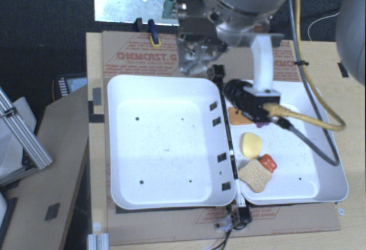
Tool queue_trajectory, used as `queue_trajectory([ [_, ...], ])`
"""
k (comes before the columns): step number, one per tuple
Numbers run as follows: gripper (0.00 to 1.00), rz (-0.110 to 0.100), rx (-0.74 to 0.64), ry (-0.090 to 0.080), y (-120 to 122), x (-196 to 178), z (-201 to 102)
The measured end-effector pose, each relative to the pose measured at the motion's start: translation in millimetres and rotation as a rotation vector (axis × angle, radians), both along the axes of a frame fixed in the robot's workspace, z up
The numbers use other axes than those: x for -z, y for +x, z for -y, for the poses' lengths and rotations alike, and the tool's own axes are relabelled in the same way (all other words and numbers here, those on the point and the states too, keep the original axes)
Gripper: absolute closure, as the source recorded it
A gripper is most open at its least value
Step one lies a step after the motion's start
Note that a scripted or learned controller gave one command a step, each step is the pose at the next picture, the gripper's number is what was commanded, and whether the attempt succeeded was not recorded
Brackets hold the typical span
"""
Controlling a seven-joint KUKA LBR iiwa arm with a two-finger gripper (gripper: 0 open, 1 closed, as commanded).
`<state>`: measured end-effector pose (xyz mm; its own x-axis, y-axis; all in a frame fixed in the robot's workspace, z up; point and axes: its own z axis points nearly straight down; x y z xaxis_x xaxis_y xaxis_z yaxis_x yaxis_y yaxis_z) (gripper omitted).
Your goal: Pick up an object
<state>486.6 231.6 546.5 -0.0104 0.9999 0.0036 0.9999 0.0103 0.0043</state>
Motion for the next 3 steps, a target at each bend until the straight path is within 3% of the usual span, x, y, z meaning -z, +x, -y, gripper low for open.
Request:
queue_trajectory([
  [1,1.00,0.002,-0.006,0.001,0,-11,0],
  [2,0.00,0.001,-0.008,0.001,0,-11,0],
  [3,1.00,0.003,-0.012,0.003,0,-22,0],
])
